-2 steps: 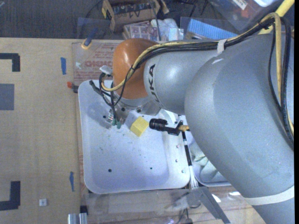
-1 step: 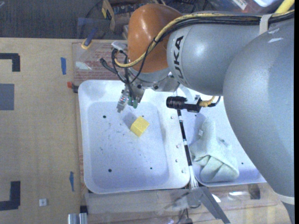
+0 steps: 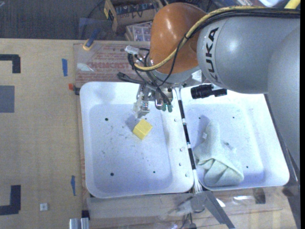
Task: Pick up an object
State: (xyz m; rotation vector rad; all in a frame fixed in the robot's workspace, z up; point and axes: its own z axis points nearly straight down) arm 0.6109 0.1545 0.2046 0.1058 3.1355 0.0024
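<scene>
**Hand above the yellow block in the left bin**

Reaching in from the right, the grey arm (image 3: 248,46) with its orange band (image 3: 174,32) hangs over the upper part of the left bin (image 3: 95,175). The hand (image 3: 143,109) points down into that bin, its tip just above and beside a small yellow block (image 3: 142,129), which lies on the bin floor near the middle, a little toward the far side. Nothing shows between the fingers, and whether they stand apart or together cannot be told from this slant; the block appears to rest on the floor, apart from the hand. Black and yellow cables (image 3: 157,66) loop around the wrist.

In the right bin (image 3: 276,175), a pale, crumpled cloth (image 3: 217,159) lies from the middle toward the near edge, close to the wall between the two bins. Both bins sit side by side on the wooden surface (image 3: 38,128), which bears blue tape marks (image 3: 64,67) and black corner marks (image 3: 13,63) to the left.
</scene>
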